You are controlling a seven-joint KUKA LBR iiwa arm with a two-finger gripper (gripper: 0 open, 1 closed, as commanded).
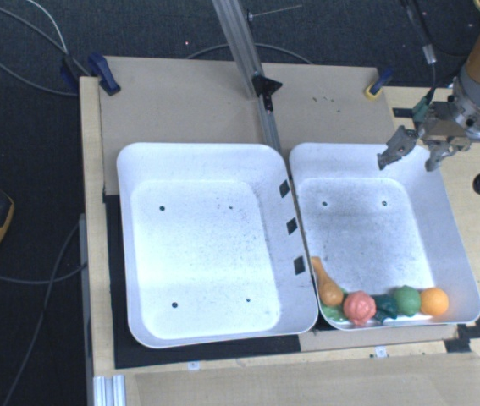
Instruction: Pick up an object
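Along the near edge of the right bin (426, 227) lies a row of small toys: an orange carrot-like piece (326, 284), a pink ball (359, 307), a green ball (406, 299) and an orange ball (434, 301). A dark teal piece (386, 309) sits between the pink and green balls. My gripper (413, 153) hangs over the bin's far right corner, well away from the toys. Its two fingers are spread apart with nothing between them.
The left bin (138, 227) sits beside the right one, with black clips (291, 225) along the shared rim. A metal pole (244, 45) slants over the bench's far side. Blue (104, 73) and yellow (380, 81) clamps hold the board corners.
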